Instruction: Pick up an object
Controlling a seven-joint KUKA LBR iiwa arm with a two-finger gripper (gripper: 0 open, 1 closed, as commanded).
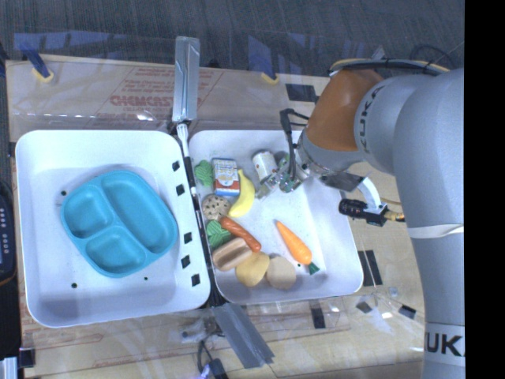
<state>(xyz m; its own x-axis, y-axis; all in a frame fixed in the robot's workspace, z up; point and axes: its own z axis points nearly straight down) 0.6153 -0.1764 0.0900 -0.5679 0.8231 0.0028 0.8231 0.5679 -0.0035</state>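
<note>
Yellow plastic, the toy banana (243, 198) lies in the right bin (338, 279) beside the small carton (226, 177), just left of our gripper (282, 181). We judge it light, stiff and somewhat slick; we would pinch it across its curved middle. Whether the gripper is parted or clenched, we cannot tell.

Toys crowd right bin (335, 279) left half, right half open
</note>
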